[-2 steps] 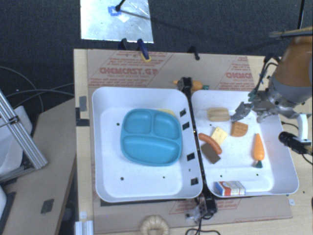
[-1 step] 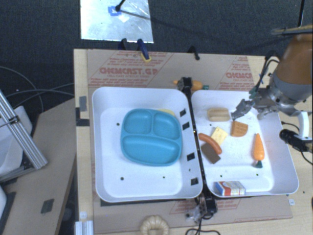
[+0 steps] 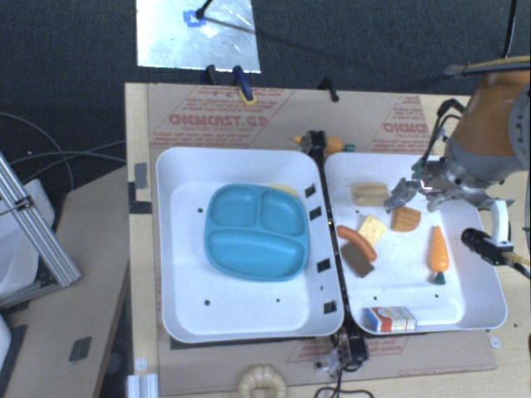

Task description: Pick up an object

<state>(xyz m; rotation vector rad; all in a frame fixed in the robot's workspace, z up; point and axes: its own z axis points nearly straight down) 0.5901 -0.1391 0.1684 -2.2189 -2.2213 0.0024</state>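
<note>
Desk (image 3: 207,110): centre frame, carrying both bins.
Right bin (image 3: 481,305): toy food, right of centre.
Claw (image 3: 405,196): released, hovering above the bread slice (image 3: 406,219).
Risk: crowded cheese (image 3: 372,229) and bread roll (image 3: 370,193) could deflect a finger, likely spoiling the grasp.

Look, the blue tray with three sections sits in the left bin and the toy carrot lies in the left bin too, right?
Not quite. The carrot lies in the right bin, near its right wall, as the camera view shows. The blue tray with three sections does sit in the left bin.
</note>
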